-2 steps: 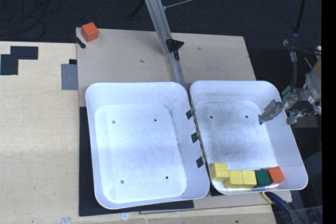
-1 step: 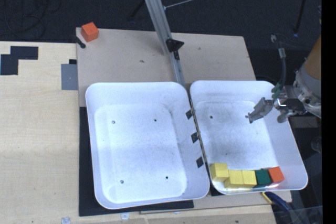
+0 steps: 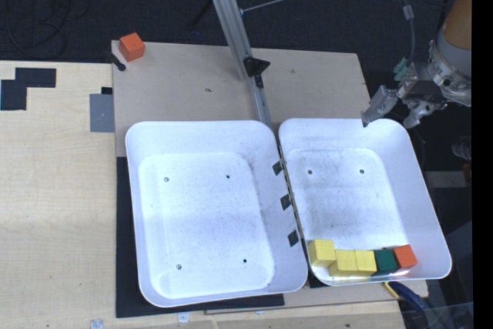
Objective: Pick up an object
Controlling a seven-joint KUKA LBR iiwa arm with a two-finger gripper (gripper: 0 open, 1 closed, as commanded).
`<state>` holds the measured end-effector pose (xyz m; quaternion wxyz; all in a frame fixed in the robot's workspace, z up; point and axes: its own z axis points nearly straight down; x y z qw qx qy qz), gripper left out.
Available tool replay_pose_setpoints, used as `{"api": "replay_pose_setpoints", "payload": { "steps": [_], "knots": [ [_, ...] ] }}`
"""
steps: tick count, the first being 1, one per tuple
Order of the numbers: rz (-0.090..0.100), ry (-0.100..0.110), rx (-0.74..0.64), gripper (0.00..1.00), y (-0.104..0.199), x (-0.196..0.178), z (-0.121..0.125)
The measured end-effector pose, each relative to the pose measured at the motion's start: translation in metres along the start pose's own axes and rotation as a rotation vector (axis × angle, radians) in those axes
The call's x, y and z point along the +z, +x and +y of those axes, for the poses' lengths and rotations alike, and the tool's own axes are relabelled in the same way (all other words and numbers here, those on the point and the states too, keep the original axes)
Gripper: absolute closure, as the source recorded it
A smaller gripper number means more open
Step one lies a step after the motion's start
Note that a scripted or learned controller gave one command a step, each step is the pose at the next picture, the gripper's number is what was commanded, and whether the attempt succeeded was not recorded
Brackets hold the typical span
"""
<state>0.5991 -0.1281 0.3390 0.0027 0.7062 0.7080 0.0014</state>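
The gripper [image 3: 394, 110] hangs over the far right corner of the right bin [image 3: 350, 136], its jaws spread with nothing between them. Along that bin's near edge sits a row of blocks: a yellow block [image 3: 322, 250], a second yellow block [image 3: 356, 261], what looks like a green block [image 3: 384, 260], and an orange block [image 3: 404, 256]. Another orange cube [image 3: 132, 46] rests on the table [image 3: 316, 81] beyond the left bin [image 3: 154, 136].

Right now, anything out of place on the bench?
Yes: an orange cube sits on the bench's far-left corner, outside both bins. The other blocks are huddled in the right bin's near corner.
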Motion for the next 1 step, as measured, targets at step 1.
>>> {"api": "replay_pose_setpoints", "payload": {
  "steps": [1],
  "knots": [
    [0.003,0.008,-0.001,0.00,0.0403,0.0249,0.0373]
  ]
}}
